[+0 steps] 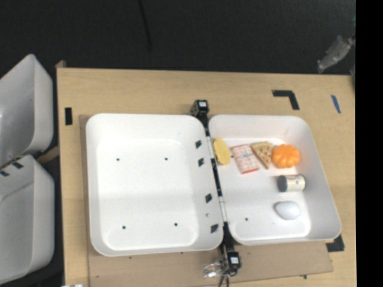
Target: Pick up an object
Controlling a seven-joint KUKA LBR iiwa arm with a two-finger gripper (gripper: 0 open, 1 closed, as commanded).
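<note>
The right bin holds several small objects. A yellow oblong piece lies against its left wall. Beside it lie a pink and white packet and a tan waffle-patterned wedge. An orange pumpkin-shaped object touches the wedge on its right. Below it, a small cream cylinder with a dark end lies on its side. A white egg-shaped object rests nearer the front.
The left bin sits flush against the right one, with black clips along the shared rim. Both bins rest on a tan bench. White casings stand at the far left. A pale grey shape lies at the upper right.
</note>
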